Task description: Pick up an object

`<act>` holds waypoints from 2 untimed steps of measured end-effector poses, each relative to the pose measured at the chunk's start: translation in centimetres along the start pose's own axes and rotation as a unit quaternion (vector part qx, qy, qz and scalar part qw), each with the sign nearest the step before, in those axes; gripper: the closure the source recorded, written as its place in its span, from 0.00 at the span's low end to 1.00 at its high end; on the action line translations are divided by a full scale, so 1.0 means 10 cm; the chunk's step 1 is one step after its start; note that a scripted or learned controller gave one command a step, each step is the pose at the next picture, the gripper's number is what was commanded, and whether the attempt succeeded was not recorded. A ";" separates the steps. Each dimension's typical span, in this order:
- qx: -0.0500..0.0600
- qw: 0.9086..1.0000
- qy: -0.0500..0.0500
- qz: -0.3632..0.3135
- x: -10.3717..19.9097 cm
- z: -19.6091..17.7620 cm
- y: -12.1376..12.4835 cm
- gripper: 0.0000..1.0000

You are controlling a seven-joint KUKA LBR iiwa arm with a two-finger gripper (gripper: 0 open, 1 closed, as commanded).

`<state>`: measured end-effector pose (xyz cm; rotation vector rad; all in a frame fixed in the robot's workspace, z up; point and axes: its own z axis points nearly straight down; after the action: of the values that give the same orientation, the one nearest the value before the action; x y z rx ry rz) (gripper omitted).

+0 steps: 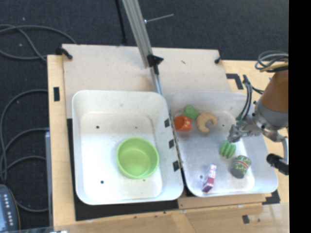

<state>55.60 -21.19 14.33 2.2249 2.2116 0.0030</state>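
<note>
My gripper (234, 134) hangs over the right bin (257, 186), near its right side, just above a ribbed green object (227, 149). Nothing shows between its tips. In the same bin lie a red object (182, 123) with a small green piece (191, 112) behind it, a tan curved croissant-shaped toy (207, 122), a grey-green round object (240, 165) and a pink and white packet (210, 178). A light green bowl (138, 158) sits in the left bin (97, 106).
A slanted metal pole (141, 33) rises from the back edge between the bins. Cables (272, 59) run at the right by the arm (277, 98). A black fitting (277, 163) sticks in at the right bin's right edge.
</note>
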 end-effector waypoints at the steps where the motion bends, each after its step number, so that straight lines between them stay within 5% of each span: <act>1: -0.001 1.000 0.000 -0.005 0.06 -0.47 -0.01 1.00; 2: -0.002 1.000 -0.001 -0.005 -0.05 -1.06 0.03 1.00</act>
<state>55.88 -21.66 24.95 2.2118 2.2189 0.0051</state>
